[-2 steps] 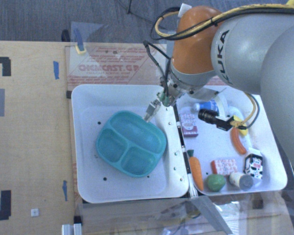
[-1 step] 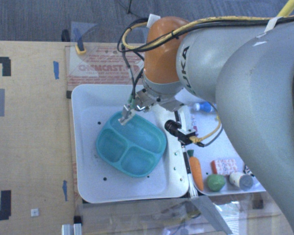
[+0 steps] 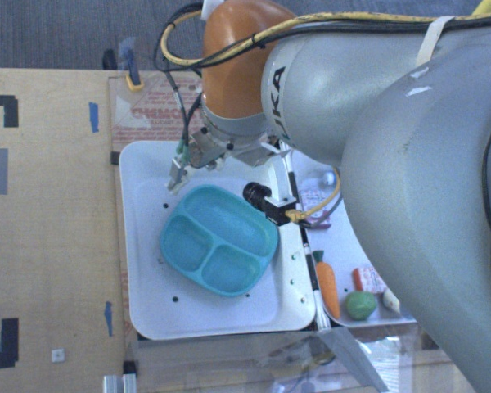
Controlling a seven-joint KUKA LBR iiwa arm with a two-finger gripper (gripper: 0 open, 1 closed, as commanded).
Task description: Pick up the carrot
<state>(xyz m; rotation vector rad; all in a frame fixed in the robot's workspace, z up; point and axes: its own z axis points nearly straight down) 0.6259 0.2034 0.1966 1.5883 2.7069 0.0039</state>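
- Bench (image 3: 49, 219): a pale wooden top with black corner marks and strips of blue tape; grey floor lies beyond its far edge.
- Left bin (image 3: 143, 244): a shallow white bin, nearer the bench's open side, holding one item.
- Tray (image 3: 219, 240): a light-blue tray with three compartments, lying tilted near the middle of the left bin; nothing is seen in its compartments.
- Right bin (image 3: 368, 319): largely covered by the arm; its near corner and the divider wall are visible.
- Carrot (image 3: 327, 289): orange, lying lengthwise in the right bin, just beside the wall shared with the left bin, leafy end pointing away from the near edge.
- Green ball (image 3: 361, 305): round, just beside the carrot's lower end.
- Red-and-white item (image 3: 367, 278): partly hidden under the arm, near the green ball.
- Arm (image 3: 376, 113): grey with an orange band, reaching in from the right, with yellow and black cables along it.
- Gripper (image 3: 177, 177): over the far left corner of the left bin, beyond the tray and well apart from the carrot; its fingers point down, nothing is seen between them, and open or closed cannot be told.
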